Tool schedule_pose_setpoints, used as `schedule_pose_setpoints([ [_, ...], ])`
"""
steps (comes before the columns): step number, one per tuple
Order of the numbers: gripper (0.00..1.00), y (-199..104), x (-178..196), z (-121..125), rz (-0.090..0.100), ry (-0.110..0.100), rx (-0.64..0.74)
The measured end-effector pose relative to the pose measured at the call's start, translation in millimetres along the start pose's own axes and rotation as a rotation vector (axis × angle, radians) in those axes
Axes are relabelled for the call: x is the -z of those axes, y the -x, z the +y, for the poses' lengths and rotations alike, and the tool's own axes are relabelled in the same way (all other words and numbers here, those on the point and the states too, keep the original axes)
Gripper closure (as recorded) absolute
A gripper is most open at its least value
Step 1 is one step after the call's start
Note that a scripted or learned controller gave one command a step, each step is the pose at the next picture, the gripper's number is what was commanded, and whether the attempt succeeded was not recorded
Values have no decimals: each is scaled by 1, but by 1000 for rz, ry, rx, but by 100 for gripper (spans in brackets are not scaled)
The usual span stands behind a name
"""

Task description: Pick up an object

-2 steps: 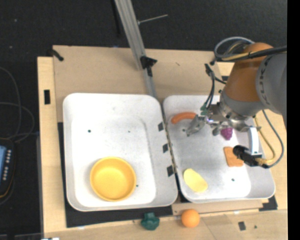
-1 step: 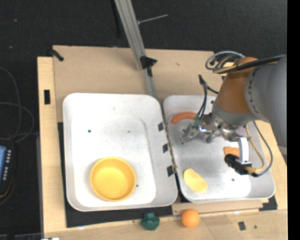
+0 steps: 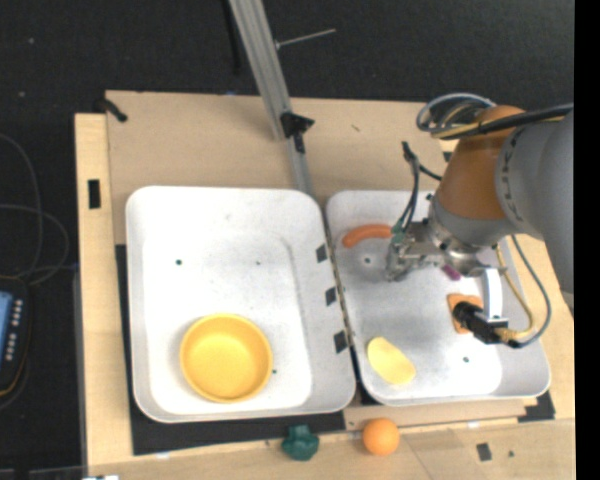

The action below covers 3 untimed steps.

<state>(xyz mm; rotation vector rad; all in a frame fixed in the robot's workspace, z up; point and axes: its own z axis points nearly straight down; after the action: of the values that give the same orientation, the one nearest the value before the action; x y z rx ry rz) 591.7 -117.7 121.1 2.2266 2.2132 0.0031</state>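
So the grey arm's end effector (image 3: 400, 261) was low in the right-hand shallow white bin (image 3: 520, 368), just beside the small orange sausage-shaped object (image 3: 365, 235). Couldn't tell if it was open or closed. Looked like the approach step; next it'd need to centre over the object and close.

There are two white bins (image 3: 160, 218) side by side. One yellow bowl (image 3: 226, 357). One pale yellow piece (image 3: 390, 360). One orange sausage shape (image 3: 365, 234). One orange ball (image 3: 381, 436). One small green thing (image 3: 300, 443).
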Motion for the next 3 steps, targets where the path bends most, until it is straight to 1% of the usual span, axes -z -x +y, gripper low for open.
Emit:
schedule_pose_setpoints([
  [1, 100, 9, 58, -4, -2, 4, 3],
  [2, 100, 10, 89, -3, -1, 3, 8],
  [3, 100, -39, 92, -16, 2, -2, 12],
])
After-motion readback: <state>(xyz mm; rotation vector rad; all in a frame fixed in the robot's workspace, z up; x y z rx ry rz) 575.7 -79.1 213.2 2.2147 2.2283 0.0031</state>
